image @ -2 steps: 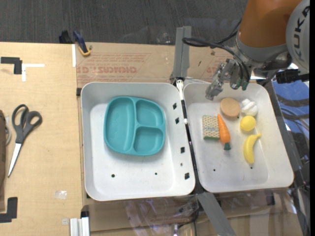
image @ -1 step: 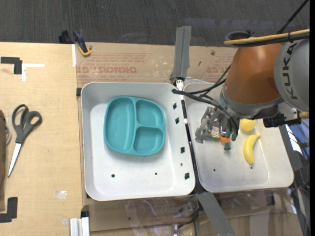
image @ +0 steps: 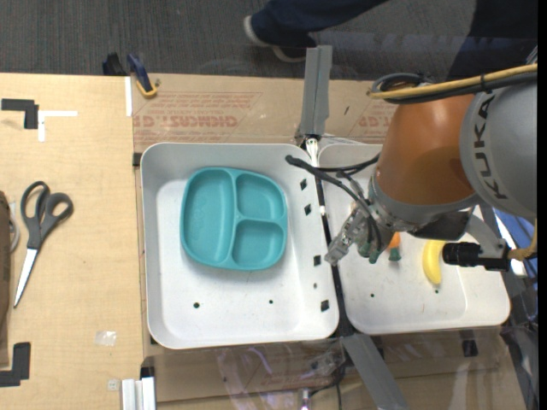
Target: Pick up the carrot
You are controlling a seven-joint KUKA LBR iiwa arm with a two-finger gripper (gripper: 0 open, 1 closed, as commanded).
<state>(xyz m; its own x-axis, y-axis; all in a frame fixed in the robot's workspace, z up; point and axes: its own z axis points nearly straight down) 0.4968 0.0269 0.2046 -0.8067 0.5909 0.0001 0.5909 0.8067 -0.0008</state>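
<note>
Where the near rim of the right bin (image: 427,325) curves along the bottom of the view, the floor behind it is bare white. A little farther in lies a yellow banana (image: 432,263), toward the bin's right side. Just left of the banana and slightly farther back sits the carrot (image: 394,246), a small orange patch on the bin floor. Most of it is hidden behind the gripper (image: 357,244), which hangs low over the left part of this bin, just beside the carrot. Whether the gripper is released or clenched, I cannot tell. Nothing can be seen held in it, so I judge that the carrot is not yet picked up.

By its look the carrot is light and stiff, with a smooth, tapering body. It should bear a firm squeeze without harm, but a pinch near the thin end would likely make it slide out. The better hold is across its thicker middle, square to its length. Which way it lies is too hidden to say. The banana is near enough to be nudged or caught by mistake.

Level with this, in the left bin (image: 231,338), lies a teal divided plate (image: 233,219), well apart from the carrot. Scissors (image: 38,216) rest on the bench at the far left. Farther back the arm (image: 427,152) bulks over the right bin. Beyond that lie a sheet of cardboard (image: 214,114) and a person's shoe (image: 273,37) on the dark floor.
</note>
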